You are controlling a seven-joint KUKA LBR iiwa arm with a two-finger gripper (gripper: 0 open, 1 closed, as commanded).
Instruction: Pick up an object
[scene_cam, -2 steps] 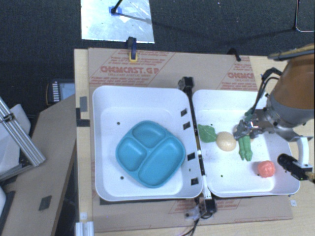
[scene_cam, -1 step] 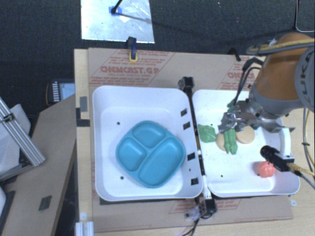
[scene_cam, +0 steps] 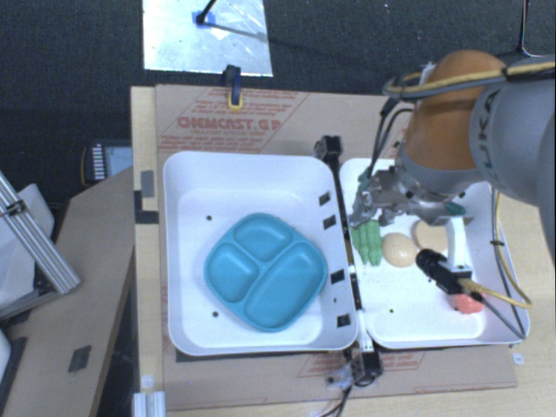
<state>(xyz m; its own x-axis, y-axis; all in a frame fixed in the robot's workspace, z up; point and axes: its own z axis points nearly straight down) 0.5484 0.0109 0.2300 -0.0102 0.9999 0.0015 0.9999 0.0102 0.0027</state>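
Jaws partly hidden over green toy [scene_cam: 368, 243], opening cannot be told, beige ball [scene_cam: 399, 250] beside

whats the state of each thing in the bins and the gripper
blue divided plate: right way up, compartments empty, left bin
green toy: lying loose, right bin, under gripper
beige egg-shaped thing: lying loose beside green toy
pink thing: lying loose, right bin
gripper: low over green toy, grip unclear
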